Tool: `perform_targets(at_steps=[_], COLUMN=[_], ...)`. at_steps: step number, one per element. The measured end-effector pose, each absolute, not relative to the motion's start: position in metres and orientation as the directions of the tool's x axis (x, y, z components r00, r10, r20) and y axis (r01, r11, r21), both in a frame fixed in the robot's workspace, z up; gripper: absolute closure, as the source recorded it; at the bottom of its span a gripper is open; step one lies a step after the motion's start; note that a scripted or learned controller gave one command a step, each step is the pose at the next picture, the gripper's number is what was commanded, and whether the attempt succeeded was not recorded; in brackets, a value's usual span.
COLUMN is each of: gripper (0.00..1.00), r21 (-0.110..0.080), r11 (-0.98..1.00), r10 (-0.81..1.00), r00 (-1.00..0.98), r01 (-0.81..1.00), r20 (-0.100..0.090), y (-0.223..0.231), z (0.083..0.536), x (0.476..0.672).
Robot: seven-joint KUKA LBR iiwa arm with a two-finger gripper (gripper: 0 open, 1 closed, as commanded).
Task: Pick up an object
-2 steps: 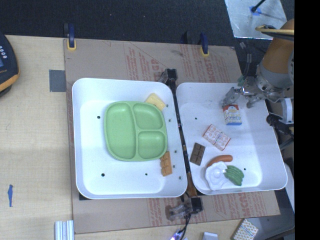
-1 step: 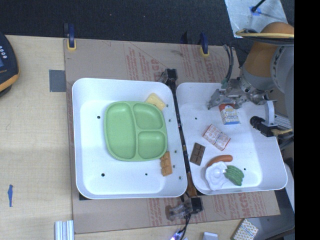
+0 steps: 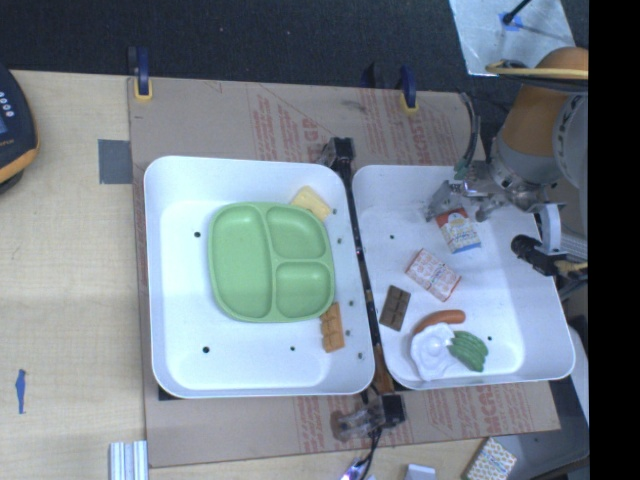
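Observation:
My gripper (image 3: 463,201) hovers over the far part of the right bin (image 3: 522,313), its two fingers spread open. A small red-and-white carton (image 3: 460,234) lies on the bin floor just in front of the fingertips and nothing is between them. Nearer the front of that bin lie a pink checkered packet (image 3: 432,273), a brown chocolate bar (image 3: 396,307), an orange sausage (image 3: 440,319), and a white piece (image 3: 430,354) with a green vegetable (image 3: 468,349) beside it.
The left bin (image 3: 152,268) holds a green divided plate (image 3: 270,261), a yellow wedge (image 3: 312,203) at its far edge and a brown cracker (image 3: 331,328) at its near edge. A black clip (image 3: 341,151) sits where the bins meet.

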State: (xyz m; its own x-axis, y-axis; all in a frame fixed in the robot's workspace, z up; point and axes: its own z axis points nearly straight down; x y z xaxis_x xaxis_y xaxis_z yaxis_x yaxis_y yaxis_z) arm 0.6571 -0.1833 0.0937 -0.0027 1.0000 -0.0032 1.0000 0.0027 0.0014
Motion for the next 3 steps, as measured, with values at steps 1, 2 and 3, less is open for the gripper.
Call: perform_targets(at_steps=[1,2,3], gripper=[0.00,0.00,0.00], r21=[-0.005,-0.007,-0.009], r11=[0.007,0.004,0.004], r10=[1.000,1.000,1.000], r00=[-0.007,-0.004,-0.004], r01=[1.000,1.000,1.000], r20=[-0.001,0.000,0.000], y=[-0.165,-0.140,-0.143], z=[0.092,0.092,0.091], x=[0.656,0.623,0.573])
